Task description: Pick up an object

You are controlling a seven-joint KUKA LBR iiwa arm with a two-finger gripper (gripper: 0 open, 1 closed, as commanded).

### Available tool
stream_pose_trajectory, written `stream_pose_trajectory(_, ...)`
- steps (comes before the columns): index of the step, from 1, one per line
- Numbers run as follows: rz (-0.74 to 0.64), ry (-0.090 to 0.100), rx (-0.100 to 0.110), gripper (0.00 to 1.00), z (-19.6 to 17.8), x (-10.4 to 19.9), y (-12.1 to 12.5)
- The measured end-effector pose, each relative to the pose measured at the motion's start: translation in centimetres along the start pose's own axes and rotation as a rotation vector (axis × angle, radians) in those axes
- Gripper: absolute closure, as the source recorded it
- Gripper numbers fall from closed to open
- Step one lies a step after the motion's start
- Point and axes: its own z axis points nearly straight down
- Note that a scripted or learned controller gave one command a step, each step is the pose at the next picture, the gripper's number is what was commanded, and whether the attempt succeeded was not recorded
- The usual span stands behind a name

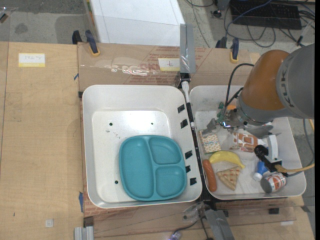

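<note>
My gripper [221, 122] hangs low in the right bin [298, 184], near its upper left part, under the grey and orange wrist. Just below it lies a checked waffle piece [210, 143], and to its right a red and white carton [245, 141]. Nearer the front sit a yellow banana [226, 158], a red sausage [210, 175] and a pizza slice [230, 177]. A tin can [273, 182] rests on its side at the front right, with a small blue item [257, 174] beside it. Nothing visibly sits in the gripper.
The left bin [95, 134] holds a teal divided plate [151, 167]. A ridge with black clips [188, 129] separates the two bins. A small green thing [220, 105] shows beside the wrist. Cardboard covers the bench around the bins.
</note>
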Motion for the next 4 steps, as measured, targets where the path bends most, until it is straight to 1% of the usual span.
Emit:
stream_pose_trajectory(1,0.082,-0.003,0.014,0.00,-3.6,-10.1,-1.8)
stream_pose_trajectory(2,0.005,-0.012,-0.027,0.00,-1.2,-8.8,-3.5)
stream_pose_trajectory(3,-0.026,-0.016,-0.031,0.00,-1.2,-7.9,-5.3)
stream_pose_trajectory(4,0.010,-0.017,-0.031,0.00,-1.2,-4.9,-7.8)
